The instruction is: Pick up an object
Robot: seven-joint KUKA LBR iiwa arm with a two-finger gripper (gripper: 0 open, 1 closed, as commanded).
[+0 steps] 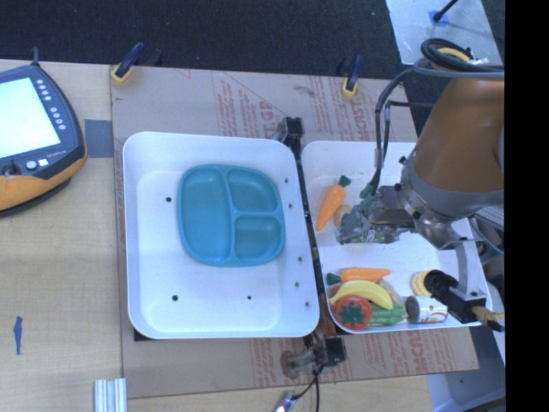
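White plastic forms both shallow bins, which sit side by side on a cardboard sheet (257, 101) clamped to the wooden bench (60, 264). The left bin (146, 230) holds a blue divided plate (230, 215) with three compartments, lying flat near the bin's centre. The right bin (343, 157) holds the toy food items. A toy carrot (329, 204) with a green top lies tilted near the bin's left wall, in the upper half. Along the bin's near edge a cluster of items rests together: a second orange carrot-like piece (364, 274), a yellow banana (364, 293) just below it, a red item (352, 312) touching the banana's lower side, and a green item (388, 316) just beside the red one. The arm (459, 144), grey with a large orange section, reaches in from the right over the right bin. The gripper (364, 223) hangs low over the middle of the right bin, just right of the tilted carrot and apart from it. Whether the pincer is released or clenched cannot be told, as its tip is blurred and dark; no item is visible between its tips. A pendant (34, 136) with a white screen and orange casing lies on the bench, well apart to the left of the bins.
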